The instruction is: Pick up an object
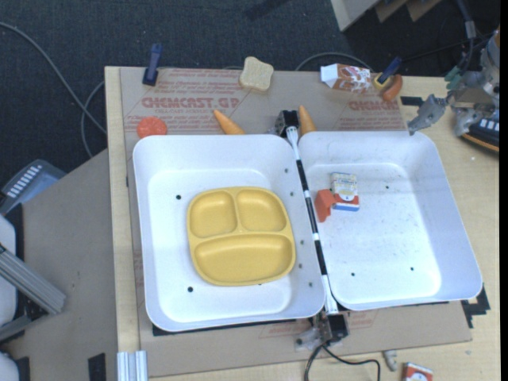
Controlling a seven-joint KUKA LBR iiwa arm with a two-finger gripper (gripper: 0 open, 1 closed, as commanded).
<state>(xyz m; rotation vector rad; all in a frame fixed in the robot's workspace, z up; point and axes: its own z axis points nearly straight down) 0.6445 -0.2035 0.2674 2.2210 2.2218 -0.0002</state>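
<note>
Lying in the right bin (444, 236), a small red-and-white carton (338, 197); claw (429, 113) state unclear.

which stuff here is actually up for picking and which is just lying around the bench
For the job:
- small carton, right bin
- orange-red piece beside it
- yellow divided tray, left bin
- gripper, at the right bin's far corner

Lying about, beyond the bins:
- bread slice toy
- two carrot toys
- blue clamp
- crumpled wrapper
</note>
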